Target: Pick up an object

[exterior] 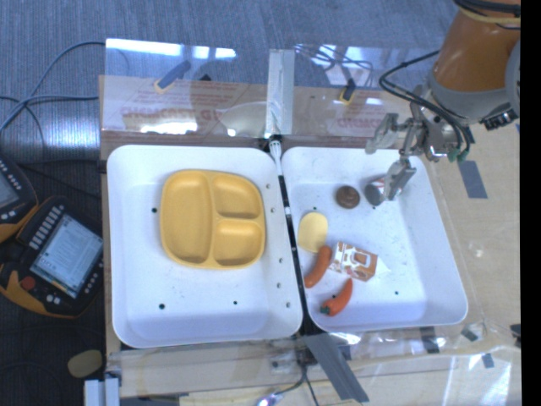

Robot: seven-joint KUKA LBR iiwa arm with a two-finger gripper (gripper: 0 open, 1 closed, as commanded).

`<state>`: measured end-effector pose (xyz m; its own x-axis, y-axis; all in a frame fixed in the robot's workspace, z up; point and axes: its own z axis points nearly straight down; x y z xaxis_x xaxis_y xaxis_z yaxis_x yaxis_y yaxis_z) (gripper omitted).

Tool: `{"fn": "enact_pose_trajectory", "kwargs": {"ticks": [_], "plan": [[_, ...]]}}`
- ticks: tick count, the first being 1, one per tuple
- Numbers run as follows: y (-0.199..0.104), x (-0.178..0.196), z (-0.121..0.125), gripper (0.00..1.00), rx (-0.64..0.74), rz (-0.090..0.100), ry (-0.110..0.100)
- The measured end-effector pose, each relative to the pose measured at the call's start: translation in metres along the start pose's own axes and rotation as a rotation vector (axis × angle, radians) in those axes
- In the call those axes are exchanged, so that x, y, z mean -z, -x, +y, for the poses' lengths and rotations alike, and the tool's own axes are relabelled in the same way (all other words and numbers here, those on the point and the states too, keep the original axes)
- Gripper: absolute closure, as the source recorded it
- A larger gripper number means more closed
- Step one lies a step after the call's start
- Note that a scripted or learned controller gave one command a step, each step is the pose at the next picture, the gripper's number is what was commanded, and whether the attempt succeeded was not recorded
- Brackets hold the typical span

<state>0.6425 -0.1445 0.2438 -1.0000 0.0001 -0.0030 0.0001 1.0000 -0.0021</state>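
Observation:
The right bin (439,252) holds a small brown round piece (347,196), a pale yellow round piece (313,230), an orange sausage-shaped piece (318,267), a small white and orange carton (354,262) and a carrot-like piece (337,299). My gripper (382,189) hangs low in the bin's upper right part, just to the right of the brown piece and apart from it. Nothing shows in its grasp.
The left bin (135,303) holds a yellow divided plate (213,218). A ridge between the bins (286,218) runs down the middle. Cables and a handheld controller (59,256) lie off the bench at the left.

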Motion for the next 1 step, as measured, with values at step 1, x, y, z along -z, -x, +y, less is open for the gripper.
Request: {"fn": "enact_pose_trajectory", "kwargs": {"ticks": [1], "plan": [[-0.0521,-0.1220,0.0019,0.00,-0.300,-0.021,-0.001]]}}
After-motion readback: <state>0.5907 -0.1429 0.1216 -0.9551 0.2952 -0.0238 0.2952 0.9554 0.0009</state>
